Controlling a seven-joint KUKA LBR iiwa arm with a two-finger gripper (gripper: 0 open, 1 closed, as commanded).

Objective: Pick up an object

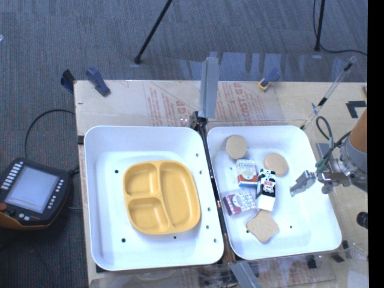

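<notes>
The right bin [312,236] holds several toy food items: two round tan discs [236,146] [276,164], a small orange-and-white carton [246,173], a black-and-white cow-pattern carton [266,190], a maroon packet [239,202] and a slice of toast [262,226]. My gripper [313,182] hovers over the right side of this bin, to the right of the cow-pattern carton and apart from it. Its fingers [300,184] stand open with nothing between them.
The left bin [99,161] holds a yellow divided plate [162,195]. A grey post [209,92] rises between the bins at the back. A teach pendant [30,191] lies on the floor at left. Clamps [96,80] and cables sit along the bench edges.
</notes>
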